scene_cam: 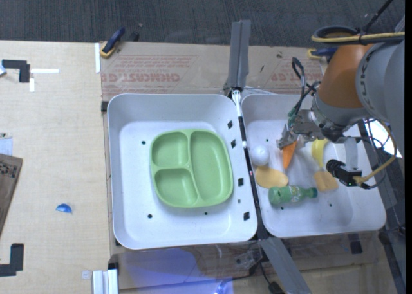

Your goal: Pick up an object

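Note:
My gripper [289, 139] hangs over the upper middle of the right bin [335, 222], below the arm's orange band. An orange carrot [288, 156] points down and to the left from the fingertips, its thick end caught between them. Around it lie a white ball [259, 154], a flat yellow-orange piece [271, 175], a green bottle [291, 194] on its side, a yellow object [318, 149] and a tan piece [326, 181]. The arm hides part of the bin's right side.
The left bin [129, 157] holds a green plate [192, 168] with three compartments. A grey divider post [239, 55] stands behind the seam between the bins. Cables loop by the wrist at the right bin's right edge.

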You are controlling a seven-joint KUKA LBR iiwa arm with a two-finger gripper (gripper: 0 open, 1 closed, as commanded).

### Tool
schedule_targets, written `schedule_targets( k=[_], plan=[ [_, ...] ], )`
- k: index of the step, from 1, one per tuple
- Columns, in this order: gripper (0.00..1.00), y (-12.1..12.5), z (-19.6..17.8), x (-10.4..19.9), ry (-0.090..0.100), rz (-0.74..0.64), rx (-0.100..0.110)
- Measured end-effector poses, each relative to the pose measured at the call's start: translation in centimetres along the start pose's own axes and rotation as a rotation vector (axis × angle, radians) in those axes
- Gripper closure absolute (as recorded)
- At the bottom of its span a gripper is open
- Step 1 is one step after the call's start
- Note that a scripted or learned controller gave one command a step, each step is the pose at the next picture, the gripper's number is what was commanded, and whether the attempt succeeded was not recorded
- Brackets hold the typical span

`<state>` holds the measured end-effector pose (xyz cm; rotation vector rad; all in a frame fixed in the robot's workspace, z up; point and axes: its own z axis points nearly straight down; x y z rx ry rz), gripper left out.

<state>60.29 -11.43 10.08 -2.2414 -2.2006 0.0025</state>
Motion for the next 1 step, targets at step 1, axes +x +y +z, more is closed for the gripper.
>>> schedule_targets(
  k=[1],
  plan=[
    [1.00,3.20,-9.05,3.13,-0.001,0.121,0.000]
  ],
)
